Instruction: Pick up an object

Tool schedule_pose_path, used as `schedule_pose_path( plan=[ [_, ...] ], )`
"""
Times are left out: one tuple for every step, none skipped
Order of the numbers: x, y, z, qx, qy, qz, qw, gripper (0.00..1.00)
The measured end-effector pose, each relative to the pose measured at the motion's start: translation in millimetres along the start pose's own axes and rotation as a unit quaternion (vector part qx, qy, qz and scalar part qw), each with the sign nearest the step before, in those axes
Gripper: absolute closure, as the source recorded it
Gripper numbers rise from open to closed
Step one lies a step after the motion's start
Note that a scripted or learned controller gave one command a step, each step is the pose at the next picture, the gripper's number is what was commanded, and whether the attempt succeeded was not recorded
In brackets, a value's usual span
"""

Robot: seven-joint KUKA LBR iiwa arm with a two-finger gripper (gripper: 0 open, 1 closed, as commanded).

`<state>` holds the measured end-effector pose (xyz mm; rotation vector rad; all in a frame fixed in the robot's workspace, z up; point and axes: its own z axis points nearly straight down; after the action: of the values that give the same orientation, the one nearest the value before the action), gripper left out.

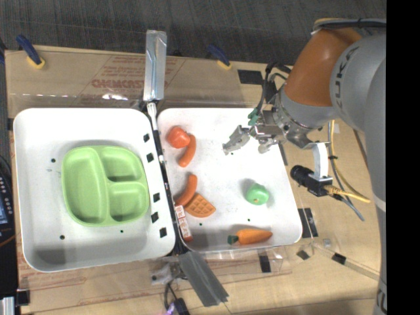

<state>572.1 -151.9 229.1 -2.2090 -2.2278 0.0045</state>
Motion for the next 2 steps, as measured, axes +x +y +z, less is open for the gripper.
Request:
schedule_pose_path(
  plan=[
    [34,-23,127,-0.005,-0.001,0.034,0.9994,0.00],
    [46,75,131,0.000,0.000,0.069,0.9976,0.00]
  ],
)
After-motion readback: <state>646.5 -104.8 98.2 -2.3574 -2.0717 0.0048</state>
